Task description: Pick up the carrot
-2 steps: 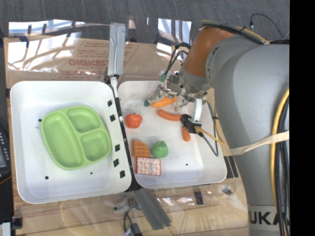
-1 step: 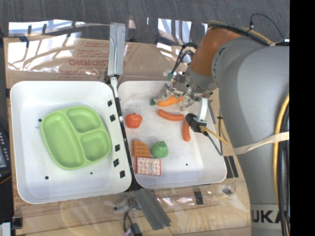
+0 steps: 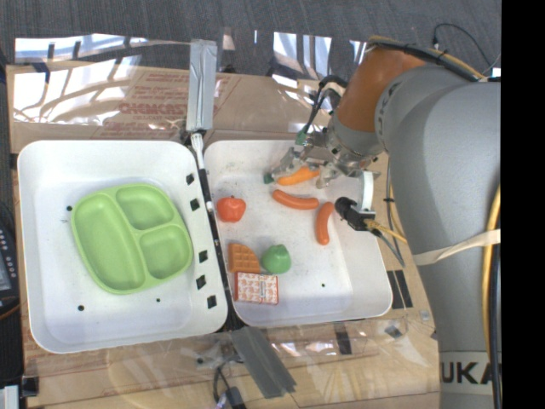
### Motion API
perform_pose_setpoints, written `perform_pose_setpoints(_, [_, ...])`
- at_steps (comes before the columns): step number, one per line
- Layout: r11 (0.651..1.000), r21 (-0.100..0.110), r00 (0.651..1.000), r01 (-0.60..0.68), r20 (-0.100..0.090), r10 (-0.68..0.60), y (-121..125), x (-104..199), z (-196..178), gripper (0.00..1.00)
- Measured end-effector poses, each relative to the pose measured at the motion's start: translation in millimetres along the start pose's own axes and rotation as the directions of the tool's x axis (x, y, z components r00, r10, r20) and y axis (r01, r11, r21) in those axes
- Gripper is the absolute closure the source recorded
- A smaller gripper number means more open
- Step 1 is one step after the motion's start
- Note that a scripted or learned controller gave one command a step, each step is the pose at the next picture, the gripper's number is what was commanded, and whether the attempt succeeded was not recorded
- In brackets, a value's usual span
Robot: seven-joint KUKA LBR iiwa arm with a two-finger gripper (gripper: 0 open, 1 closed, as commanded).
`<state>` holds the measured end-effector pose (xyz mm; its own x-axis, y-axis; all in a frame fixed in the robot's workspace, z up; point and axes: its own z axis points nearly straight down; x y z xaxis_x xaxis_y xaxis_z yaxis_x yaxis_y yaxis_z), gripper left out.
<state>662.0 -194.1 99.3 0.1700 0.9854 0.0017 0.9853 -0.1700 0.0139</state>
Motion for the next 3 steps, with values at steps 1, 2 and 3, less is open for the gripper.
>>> perform_pose_setpoints(1, [0.999, 0.013, 1.000, -0.029, 0.002, 0.029, -5.4, 11.3, -69.3, 0.00])
perform_pose_setpoints(2, [0.994, 0.019, 0.994, 0.106, 0.000, -0.106, -46.2, 48.3, -73.0, 0.00])
perform_pose_setpoints(3, [0.973, 0.016, 0.973, 0.230, -0.001, -0.230, -15.0, -16.1, -36.3, 0.00])
